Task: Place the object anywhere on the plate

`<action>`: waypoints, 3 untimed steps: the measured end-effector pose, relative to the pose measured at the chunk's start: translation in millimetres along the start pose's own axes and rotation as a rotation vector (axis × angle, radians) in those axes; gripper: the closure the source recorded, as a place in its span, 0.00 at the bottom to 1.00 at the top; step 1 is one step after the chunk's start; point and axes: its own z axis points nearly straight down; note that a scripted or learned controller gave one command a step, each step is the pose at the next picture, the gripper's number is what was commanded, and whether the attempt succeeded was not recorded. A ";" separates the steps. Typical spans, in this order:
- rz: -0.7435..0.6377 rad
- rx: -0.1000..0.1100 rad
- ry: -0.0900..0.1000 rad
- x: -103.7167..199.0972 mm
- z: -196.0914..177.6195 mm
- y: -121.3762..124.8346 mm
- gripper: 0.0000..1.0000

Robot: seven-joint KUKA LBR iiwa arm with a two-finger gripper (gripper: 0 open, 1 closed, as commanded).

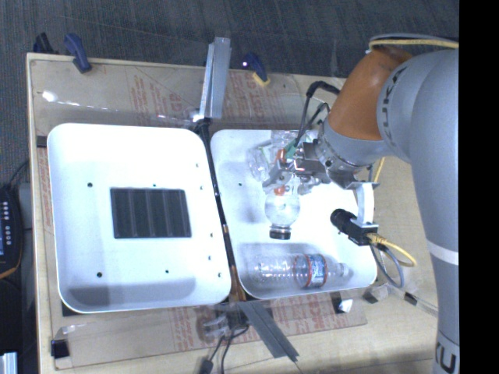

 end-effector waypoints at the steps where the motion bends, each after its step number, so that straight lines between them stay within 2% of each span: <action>1: -0.009 0.003 0.000 1.0 -8.8 0.2 1.00; 2: -0.012 -0.009 -0.003 -9.5 -51.8 -10.2 1.00; 3: -0.274 -0.005 -0.002 63.6 -43.2 -0.9 1.00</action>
